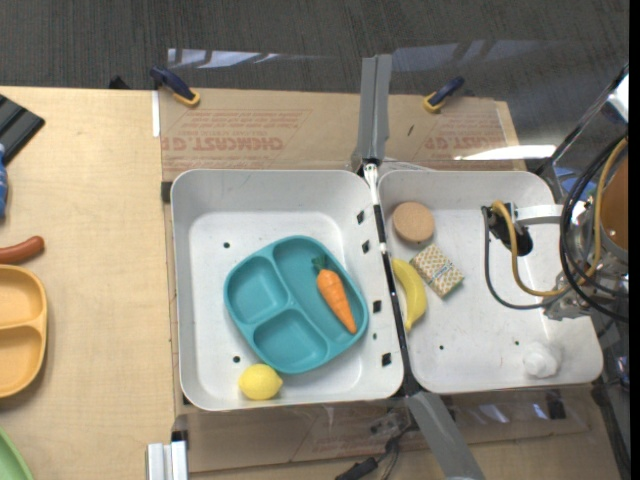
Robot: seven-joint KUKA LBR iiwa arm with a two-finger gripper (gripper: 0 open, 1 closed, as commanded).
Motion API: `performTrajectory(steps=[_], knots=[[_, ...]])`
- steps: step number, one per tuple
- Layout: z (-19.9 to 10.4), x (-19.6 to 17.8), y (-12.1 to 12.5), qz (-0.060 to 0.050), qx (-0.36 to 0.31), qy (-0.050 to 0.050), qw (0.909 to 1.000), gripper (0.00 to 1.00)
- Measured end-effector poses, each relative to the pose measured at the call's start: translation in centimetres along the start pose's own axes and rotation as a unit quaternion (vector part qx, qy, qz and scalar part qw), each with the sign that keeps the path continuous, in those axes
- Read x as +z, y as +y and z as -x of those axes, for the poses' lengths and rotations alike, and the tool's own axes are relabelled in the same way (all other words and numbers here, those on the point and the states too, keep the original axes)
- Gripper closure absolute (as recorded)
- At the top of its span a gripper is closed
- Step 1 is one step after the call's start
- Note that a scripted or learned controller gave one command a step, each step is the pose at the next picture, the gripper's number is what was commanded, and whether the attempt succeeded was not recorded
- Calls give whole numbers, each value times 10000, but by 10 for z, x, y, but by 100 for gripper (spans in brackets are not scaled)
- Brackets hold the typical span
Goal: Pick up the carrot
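The light wooden table [90, 148] bears 2 shallow white plastic bins [200, 368]; the orange carrot [337, 299] lies in the teal divided plate [262, 298]; dark grey carpet [300, 18] behind.

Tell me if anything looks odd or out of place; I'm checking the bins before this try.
Little stands out. The carrot lies inside the teal tray in the left bin. The banana rests against the divider edge of the right bin, not spilled over.
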State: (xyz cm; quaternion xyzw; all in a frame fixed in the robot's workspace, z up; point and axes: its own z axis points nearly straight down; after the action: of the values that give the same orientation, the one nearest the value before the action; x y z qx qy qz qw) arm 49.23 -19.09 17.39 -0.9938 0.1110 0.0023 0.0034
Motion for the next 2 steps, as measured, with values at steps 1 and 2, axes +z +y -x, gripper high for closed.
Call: performTrajectory(steps=[1, 2], knots=[[-10, -132, 28, -13, 495, 34, 9988, 100], [-16, -46, 21, -1, 2142, 2, 9768, 100]])
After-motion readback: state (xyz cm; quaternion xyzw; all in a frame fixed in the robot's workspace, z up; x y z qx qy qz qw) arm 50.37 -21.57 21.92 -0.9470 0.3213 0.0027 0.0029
